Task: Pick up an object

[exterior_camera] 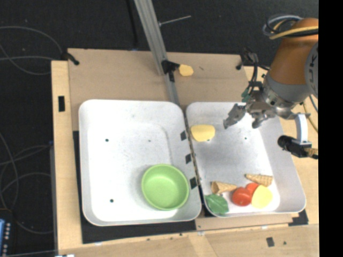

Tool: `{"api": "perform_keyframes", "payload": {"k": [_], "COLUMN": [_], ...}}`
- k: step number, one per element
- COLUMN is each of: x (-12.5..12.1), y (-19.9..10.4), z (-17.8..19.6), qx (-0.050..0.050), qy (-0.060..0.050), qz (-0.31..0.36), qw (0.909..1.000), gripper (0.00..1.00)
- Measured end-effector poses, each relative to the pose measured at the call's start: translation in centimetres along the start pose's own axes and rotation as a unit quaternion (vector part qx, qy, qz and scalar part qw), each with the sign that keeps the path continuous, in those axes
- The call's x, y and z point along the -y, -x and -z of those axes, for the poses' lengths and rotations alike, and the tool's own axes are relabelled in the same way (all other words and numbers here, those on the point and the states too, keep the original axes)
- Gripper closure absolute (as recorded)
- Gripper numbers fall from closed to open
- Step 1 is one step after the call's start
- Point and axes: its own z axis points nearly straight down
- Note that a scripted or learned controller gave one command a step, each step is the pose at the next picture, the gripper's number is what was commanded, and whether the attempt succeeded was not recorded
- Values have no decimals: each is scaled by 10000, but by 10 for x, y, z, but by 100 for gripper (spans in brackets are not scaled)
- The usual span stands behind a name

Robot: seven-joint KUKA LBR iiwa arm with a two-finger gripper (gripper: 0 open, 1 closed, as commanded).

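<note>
The gripper (244,118) hangs over the right bin (278,159), fingers spread wide and holding nothing. The pale yellow piece (202,133) lies near; centring over it before descending looks wisest.

A tan bench top (118,74) stands on a dark floor (32,20) strewn with thin cables (21,47); a grey metal post (150,25) rises at the far side
</note>
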Motion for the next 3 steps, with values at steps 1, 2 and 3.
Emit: {"api": "perform_keyframes", "payload": {"k": [1, 2, 3], "x": [1, -3, -5], "y": [3, 7, 7], "z": [-42, -86, -72], "qx": [3, 3, -7], "qy": [10, 8, 47], "qz": [-2, -5, -20], "qw": [10000, 10000, 10000], "gripper": [0, 0, 100]}}
